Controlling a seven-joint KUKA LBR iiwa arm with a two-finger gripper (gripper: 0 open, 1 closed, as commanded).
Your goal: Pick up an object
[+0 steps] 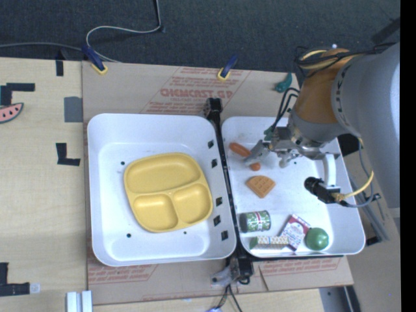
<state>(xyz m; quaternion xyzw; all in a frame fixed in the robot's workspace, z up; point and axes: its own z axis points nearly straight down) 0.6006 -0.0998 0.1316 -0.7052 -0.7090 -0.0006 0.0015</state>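
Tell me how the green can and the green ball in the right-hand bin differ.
The green can is a cylinder on its side; the green ball is round. The can bears a label; the ball is plain. The can lies nearer the left bin than the ball. Both are green, in the right bin.

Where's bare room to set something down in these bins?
Left bin: bare floor rings the yellow plate on all sides. Right bin: small patch between cracker and green ball. Crowded along its near wall: can, packets. Far half: end effector by the orange pieces.
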